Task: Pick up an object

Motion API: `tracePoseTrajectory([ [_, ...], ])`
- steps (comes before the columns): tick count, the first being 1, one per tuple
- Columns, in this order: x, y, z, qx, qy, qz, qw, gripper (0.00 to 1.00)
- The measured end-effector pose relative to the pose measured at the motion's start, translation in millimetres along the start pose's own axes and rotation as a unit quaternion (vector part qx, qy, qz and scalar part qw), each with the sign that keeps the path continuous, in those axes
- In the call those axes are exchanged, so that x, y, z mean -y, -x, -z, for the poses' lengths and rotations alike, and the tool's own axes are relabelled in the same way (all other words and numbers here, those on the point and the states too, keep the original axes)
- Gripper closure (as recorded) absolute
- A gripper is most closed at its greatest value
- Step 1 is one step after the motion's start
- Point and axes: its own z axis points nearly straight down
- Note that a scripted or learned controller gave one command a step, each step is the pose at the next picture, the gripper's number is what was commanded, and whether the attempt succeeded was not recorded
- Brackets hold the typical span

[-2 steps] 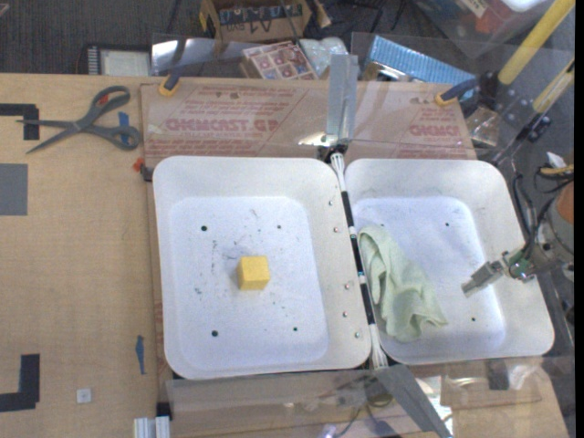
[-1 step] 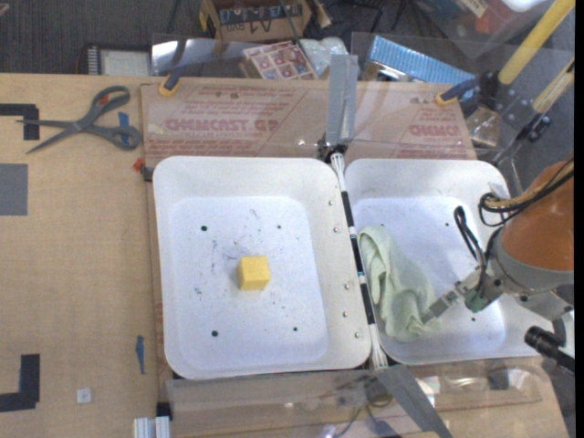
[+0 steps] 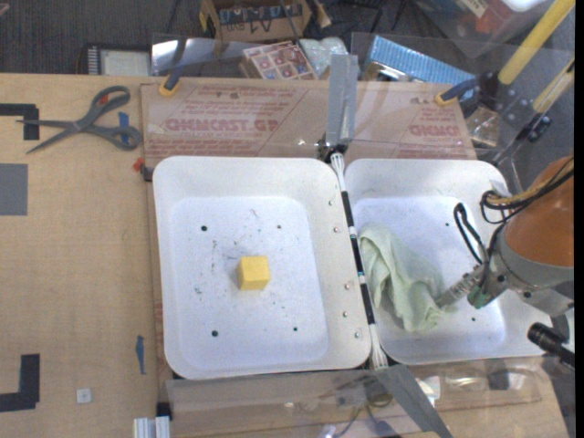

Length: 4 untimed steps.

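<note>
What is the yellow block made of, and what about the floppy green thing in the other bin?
The yellow block looks like foam or sponge: dull, no shine, soft-looking edges, though painted wood is possible. The pale green thing looks like cloth, since it lies crumpled in soft folds. Both bins look like smooth white plastic with rounded rims.

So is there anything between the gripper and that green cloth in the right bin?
Nothing visible does. The gripper is right at the pale green cloth, at its right edge, in the right bin.
</note>
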Motion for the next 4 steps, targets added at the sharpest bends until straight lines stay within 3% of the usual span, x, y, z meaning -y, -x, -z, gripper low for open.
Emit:
tracePoseTrajectory([
  [1, -30, -57, 118, -0.003, -0.004, -0.044, 0.999, 1.0],
  [2, -54, -73, 113, -0.002, -0.004, -0.167, 0.9859, 1.0],
  [3, -153, -58, 118, -0.002, -0.005, -0.19, 0.9817, 1.0],
  [4, -186, -71, 109, -0.001, -0.004, -0.16, 0.9871, 1.0],
])
